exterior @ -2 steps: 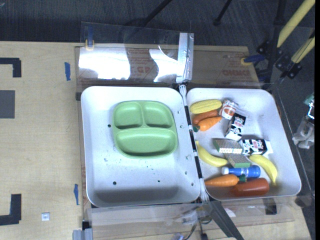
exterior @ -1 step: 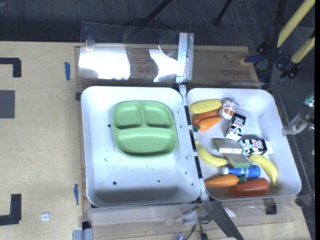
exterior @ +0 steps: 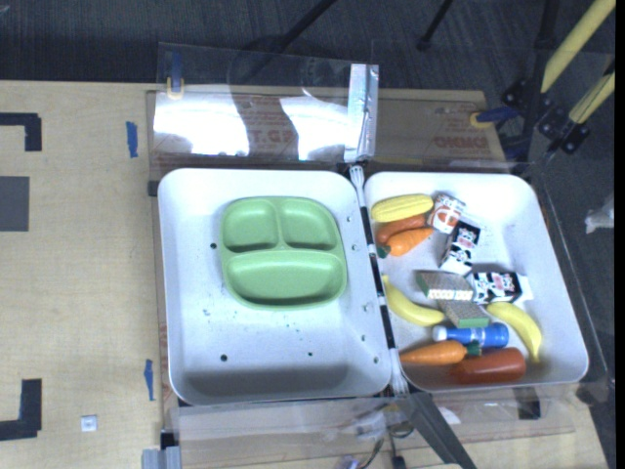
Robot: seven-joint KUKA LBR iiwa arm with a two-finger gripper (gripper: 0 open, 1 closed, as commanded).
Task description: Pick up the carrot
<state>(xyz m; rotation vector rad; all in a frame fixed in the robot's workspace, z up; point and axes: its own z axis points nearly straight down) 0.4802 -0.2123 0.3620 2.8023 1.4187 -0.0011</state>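
Looking down on the wooden bench (exterior: 78,262), you see two shallow white bins side by side. The left white bin (exterior: 186,291) holds one thing: a light green plastic plate with three compartments (exterior: 283,249), lying flat near the middle.

The right white bin (exterior: 547,252) is crowded. Two orange tapered carrot-like pieces lie in it. The upper orange carrot (exterior: 408,240) sits near the divider, touching a reddish-brown sausage-shaped piece (exterior: 398,226) just below a yellow corn-like piece (exterior: 400,206). The lower orange carrot (exterior: 432,354) lies along the near wall, end to end with a red sausage-shaped piece (exterior: 490,364) and just under a blue-and-white bottle (exterior: 476,336). You cannot tell from here which of the two is meant.

Between them lie a yellow banana (exterior: 410,308), a second yellow banana (exterior: 524,327) by the right wall, two black-and-white cartons (exterior: 461,245) whose print is too blurred to read, and a small red-and-white can (exterior: 446,213).

A clear plastic panel (exterior: 264,106) stands behind the bins; glare washes out its lower part.
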